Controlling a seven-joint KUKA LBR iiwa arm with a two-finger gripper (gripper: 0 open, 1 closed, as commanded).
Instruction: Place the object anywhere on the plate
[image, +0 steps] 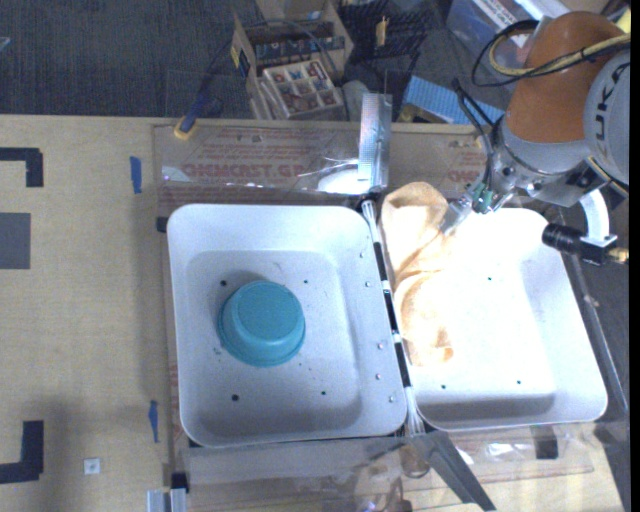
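"UK" on arm (610, 100); board (260, 170) lettering illegible.

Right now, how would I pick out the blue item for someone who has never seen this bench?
Find the two white bins side by side and take the left bin in the camera view. In its recessed floor, left of centre, sits a round teal-blue plastic bowl, apparently upside down. It is the only blue thing in either bin; the right bin holds a pale cloth.

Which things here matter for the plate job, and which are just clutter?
Job:
- blue upturned dish in the left bin, likely the plate
- pale cloth along the right bin's left side
- gripper over the cloth's top end

Lying about:
- boxes beyond the bins
- blue tape on the bench
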